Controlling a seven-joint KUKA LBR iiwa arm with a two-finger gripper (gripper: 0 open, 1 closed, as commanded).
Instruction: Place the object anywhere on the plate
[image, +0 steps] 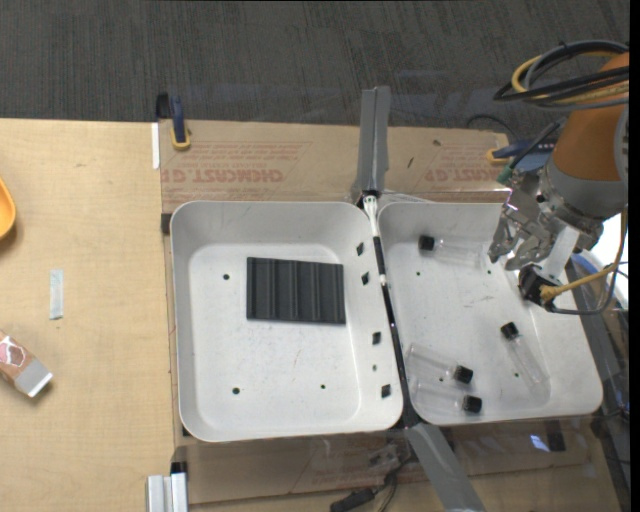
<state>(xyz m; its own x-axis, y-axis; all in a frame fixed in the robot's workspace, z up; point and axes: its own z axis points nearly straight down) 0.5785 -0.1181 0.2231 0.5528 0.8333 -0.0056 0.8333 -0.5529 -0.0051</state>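
While the gripper (515, 250) hangs over the upper right part of the right bin (590, 395), nothing shows between its fingers, and whether they stand apart or together cannot be told from this slanted view. The step in hand looks like the pick: the arm (590, 150) is over the bin with the loose things, and none of them has been lifted.

Those things are clear tubes with black caps. One tube (450, 247) lies near the bin's upper left, just beside the gripper, its cap (426, 243) at the left end and its long axis running nearly level, left to right. A second tube (524, 355) lies right of centre, cap toward the upper left, body slanting down to the right. Two more lie near the lower edge: one tube (436, 364) with its cap at the lower right end, and another (471, 404) of which little but the cap is plain (the clear bodies are faint against the white).

The plate is taken to be the dark ribbed slab (296, 290) lying flat in the left bin (185, 330), well apart from every tube. The next move calls for lowering onto one tube with the fingers set across its long axis, since a round clear body may roll or slip, then carrying it over the divider (385, 290) to the slab.
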